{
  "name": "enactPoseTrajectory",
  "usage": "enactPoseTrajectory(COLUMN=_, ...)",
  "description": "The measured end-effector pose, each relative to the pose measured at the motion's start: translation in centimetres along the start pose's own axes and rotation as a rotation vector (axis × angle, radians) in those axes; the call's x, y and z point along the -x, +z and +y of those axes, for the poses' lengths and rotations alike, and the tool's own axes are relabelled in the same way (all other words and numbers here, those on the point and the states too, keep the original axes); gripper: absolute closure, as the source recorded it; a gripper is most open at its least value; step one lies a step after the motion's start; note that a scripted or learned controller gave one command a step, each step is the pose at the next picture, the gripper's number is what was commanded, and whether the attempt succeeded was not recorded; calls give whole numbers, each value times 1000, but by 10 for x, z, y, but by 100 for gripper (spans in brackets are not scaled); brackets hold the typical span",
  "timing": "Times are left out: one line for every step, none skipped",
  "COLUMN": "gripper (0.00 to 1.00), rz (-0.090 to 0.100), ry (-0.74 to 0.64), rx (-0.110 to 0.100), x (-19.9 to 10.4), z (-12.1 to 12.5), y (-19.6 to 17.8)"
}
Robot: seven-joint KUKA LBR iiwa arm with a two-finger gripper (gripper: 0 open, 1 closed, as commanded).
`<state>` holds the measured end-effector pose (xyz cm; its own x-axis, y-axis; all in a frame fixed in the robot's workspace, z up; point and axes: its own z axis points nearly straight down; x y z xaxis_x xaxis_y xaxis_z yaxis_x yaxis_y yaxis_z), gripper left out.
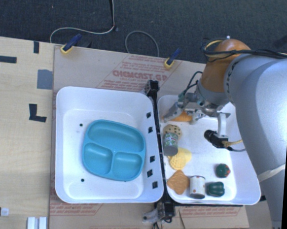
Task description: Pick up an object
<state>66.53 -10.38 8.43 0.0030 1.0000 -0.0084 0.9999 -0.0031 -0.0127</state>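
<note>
My gripper (186,111) is low over the back left part of the right bin (245,169). A flat orange piece (183,118) lies right beneath it, partly covered. In front of that piece stand a speckled round jar (172,131) and a grey cup (170,149). Further forward lie a yellow chip (180,160), an orange cracker (178,181), a small can (196,186), a green pepper (215,189) and a dark green round fruit (222,169).
The left bin (65,130) holds a blue divided plate (113,149). A black divider with clips (154,137) runs between the bins. The grey arm (263,106) covers the right bin's far right side. A black part with a cable (215,138) hangs mid-bin.
</note>
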Motion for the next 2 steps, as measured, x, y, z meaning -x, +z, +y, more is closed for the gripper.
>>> enactPoseTrajectory(gripper=0, rz=7, ry=-2, rx=7, x=1, z=2, y=-9)
enactPoseTrajectory(gripper=100, rz=3, ry=0, rx=12, x=4, z=3, y=-24)
